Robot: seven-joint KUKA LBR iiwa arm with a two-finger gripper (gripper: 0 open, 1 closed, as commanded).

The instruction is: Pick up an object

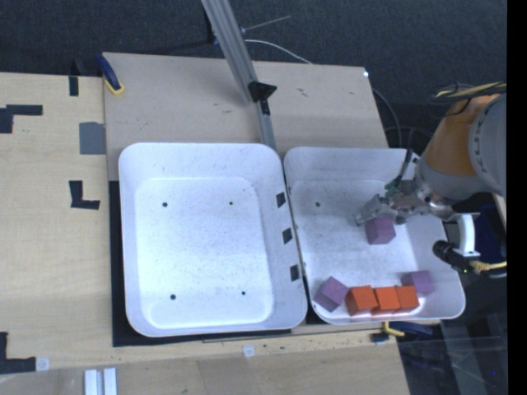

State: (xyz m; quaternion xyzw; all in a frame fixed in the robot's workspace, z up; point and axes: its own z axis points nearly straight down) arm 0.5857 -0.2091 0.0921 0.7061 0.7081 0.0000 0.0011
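Bench [49,220], light wood w/ dark tape marks, spans the frame; a tan board [329,113] covers its upper centre. Left bin [132,220] sits centre-left, white w/ fine speckles. Right bin [329,171] touches it on the right, holding all the blocks. Arm [465,151] enters from right edge, grey w/ orange band, reaching into the right bin's upper-right part. A slanted metal rail [235,44] runs from top centre down to the gap btwn the bins.

Hand [385,211] is low over the right bin, just above a purple cube [380,231]. Cube sits directly below/at the fingertips, approx touching, but can't tell whether the fingers are spread or clamped, or whether the cube is betw. them; it looks to rest on the bin floor.

Along the right bin's lower edge: orange bar [382,299] of three joined blocks, lying flat. Second purple block [333,291] just left of it, tilted, near the lower-left corner. Third purple block [422,281] just beside the bar's right end, upper side. Blue-yellow clamp [110,76] at upper left corner of the board.
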